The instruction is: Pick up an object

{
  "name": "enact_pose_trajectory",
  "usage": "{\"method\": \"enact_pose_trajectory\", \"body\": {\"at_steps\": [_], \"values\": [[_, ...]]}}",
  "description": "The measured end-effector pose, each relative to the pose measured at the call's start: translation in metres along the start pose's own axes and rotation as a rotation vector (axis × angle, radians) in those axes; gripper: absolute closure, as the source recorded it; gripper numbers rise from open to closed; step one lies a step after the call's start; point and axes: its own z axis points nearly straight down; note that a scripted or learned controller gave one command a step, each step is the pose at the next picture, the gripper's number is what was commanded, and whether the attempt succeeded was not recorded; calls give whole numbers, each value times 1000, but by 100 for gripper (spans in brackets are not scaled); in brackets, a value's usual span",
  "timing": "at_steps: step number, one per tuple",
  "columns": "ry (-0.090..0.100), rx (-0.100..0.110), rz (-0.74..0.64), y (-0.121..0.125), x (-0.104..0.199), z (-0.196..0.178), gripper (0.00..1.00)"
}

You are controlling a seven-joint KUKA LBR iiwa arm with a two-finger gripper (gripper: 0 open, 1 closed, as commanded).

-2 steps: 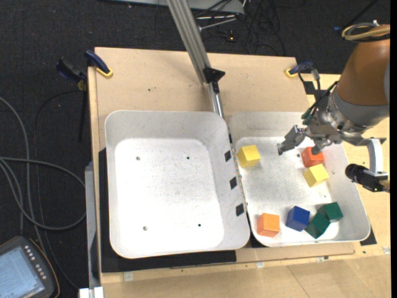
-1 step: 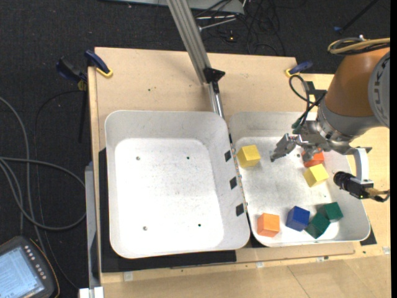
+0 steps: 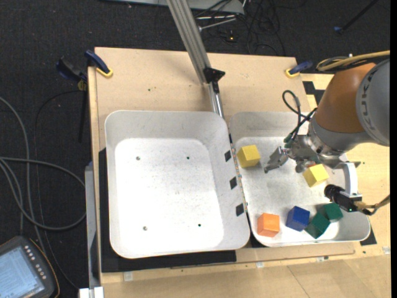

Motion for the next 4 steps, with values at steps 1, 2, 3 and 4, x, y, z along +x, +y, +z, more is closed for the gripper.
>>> {"method": "enact_pose_trajectory", "body": {"at_steps": [1, 2, 3, 4], "values": [[-1, -7, 0, 2, 0, -13, 100], [-2, -12, -4, 4, 5, -57, 100], [-1, -8, -4, 4, 5, -66, 100], [1, -9, -11, 19, 65, -77, 100]]}}
